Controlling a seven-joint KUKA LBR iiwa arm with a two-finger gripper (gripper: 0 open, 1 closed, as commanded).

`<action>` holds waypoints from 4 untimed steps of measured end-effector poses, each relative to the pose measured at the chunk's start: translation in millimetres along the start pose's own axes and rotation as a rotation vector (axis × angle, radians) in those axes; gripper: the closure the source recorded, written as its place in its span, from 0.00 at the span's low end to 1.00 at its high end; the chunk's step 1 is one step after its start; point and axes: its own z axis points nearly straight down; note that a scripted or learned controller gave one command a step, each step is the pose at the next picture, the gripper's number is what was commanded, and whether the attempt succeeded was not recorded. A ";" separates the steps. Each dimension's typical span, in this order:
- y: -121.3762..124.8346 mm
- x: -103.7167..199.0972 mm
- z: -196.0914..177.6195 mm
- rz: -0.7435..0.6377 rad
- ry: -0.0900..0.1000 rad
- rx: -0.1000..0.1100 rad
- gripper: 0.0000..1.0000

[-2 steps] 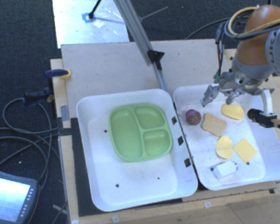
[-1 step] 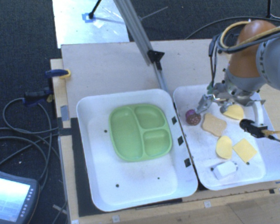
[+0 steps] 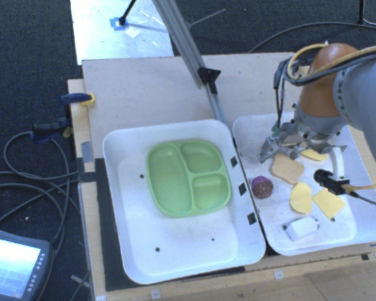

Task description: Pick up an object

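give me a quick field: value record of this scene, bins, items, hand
left bin: holds a green divided plate
right bin: holds the loose items
items: tan slice, round dark red piece, yellow pieces, small white block
hand: low over the right bin's far side, above the tan slice
grasp: cannot tell

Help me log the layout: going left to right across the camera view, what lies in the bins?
Green divided tray → dark red round piece → tan slice → yellow square slice
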 end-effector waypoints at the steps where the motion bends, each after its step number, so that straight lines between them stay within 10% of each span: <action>1: 1.4 1.3 -12.4 -0.001 0.002 -0.003 1.00; 4: -10.8 1.5 -134.3 -0.006 0.003 -0.002 1.00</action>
